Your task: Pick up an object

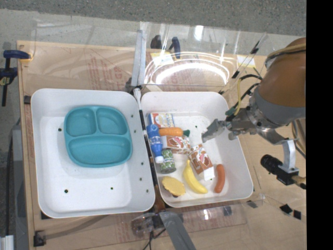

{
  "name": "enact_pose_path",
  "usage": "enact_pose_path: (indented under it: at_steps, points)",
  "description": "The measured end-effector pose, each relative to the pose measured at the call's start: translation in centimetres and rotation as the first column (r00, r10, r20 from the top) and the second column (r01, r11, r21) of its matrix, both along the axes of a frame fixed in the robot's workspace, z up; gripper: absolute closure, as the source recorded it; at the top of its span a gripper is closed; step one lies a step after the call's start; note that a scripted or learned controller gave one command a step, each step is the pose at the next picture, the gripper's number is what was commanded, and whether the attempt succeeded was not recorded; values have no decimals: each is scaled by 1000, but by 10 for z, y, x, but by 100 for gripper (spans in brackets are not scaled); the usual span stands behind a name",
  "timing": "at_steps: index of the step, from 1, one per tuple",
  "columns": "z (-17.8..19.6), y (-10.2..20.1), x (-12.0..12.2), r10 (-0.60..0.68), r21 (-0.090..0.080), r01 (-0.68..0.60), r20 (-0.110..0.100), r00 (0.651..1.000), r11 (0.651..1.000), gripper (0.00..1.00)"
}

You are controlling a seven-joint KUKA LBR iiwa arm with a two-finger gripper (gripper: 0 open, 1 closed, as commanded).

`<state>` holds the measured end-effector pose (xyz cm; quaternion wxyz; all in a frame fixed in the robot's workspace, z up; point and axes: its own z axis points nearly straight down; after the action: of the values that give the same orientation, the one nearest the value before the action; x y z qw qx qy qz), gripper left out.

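We see two white bins side by side on the worktop (78,61), the left bin (39,155) toward its left edge and the right bin (231,152) toward its right edge. The left bin holds a teal plate (98,137) with three compartments, lying toward the worktop's far edge. Everything there is to pick up lies in the right bin, crowded along its left wall and its near side. A carton (164,120) lies farthest from us, with a blue bottle (154,139) just nearer along the left wall and a carrot (170,132) lying crosswise beside the bottle. Nearer than the carrot is a packet (179,144), and beside the bottle's near end stands a green jar (167,161). A cookie (173,186) lies in the bin's corner nearest the worktop's near edge, a banana (193,178) is just right of it, and a sausage (219,178) is right of that. A brown box (200,160) lies tilted between the packet and the banana. The arm (281,87) reaches in over the worktop's right edge. Its end effector (205,135) hangs over the bin's bare floor, pointing left, near the packet and the box but apart from both. We cannot tell how far open it is, and we see nothing in its grasp.
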<state>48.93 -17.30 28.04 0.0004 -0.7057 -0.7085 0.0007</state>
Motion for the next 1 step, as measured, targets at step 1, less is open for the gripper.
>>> enact_pose_path:
  at_steps: [1]
  points:
    - [-123, -51, 12, -141, 0, 141, -3, 990, 990, 0]
